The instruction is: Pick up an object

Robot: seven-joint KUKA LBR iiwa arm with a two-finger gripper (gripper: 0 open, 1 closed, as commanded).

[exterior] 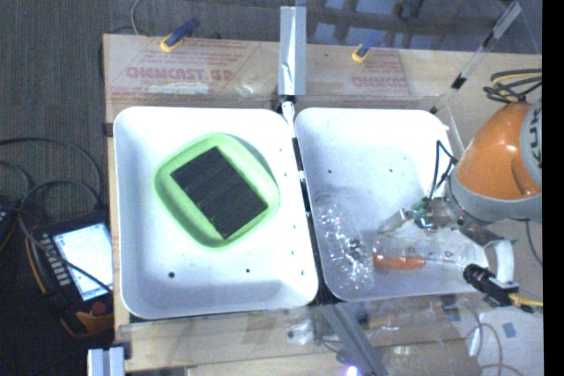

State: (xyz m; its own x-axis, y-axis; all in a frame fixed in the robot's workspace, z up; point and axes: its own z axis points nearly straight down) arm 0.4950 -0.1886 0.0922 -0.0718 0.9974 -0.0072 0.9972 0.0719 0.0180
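A green square-ish dish with a dark grey slab on top (218, 188) lies tilted in the left bin (141, 277). In the right bin (370, 145), a crumpled piece of clear plastic (342, 244) sits near the front left. An orange stick-like item in clear wrapping (401, 261) lies just to the right of that plastic. My gripper (421, 217) reaches in from the right. It is low over the right bin's front right part, just above and behind the orange item. The view is too small and cluttered to show anything held.
The arm's orange band (500, 158) and grey wrist overhang the right bin's right rim. A metal divider post (292, 53) stands behind the seam between the bins. Cables and a black fitting (480, 277) lie at the front right. A handheld device (75, 255) sits on the floor at left.
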